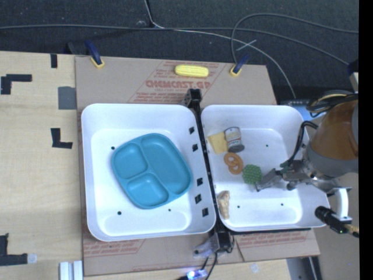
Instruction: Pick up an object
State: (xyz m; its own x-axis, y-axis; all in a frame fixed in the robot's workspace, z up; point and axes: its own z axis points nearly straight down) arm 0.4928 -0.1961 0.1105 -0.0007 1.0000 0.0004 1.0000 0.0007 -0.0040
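- A pale wooden bench (35, 174) fills the left and lower parts of the scene, seen from above at a slant.
- Short black tape marks (58, 139) sit on the wood at the left, some bent like corners.
- A brown cardboard sheet (169, 83) with red printing lies on the bench.
- Two clamps (95, 57) with blue handles grip the sheet's far edge.
- Beyond the bench, dark carpet (70, 10) covers the floor.
- Thin cables (175, 28) trail across the carpet, one curving toward the right.
- The light is even and soft.
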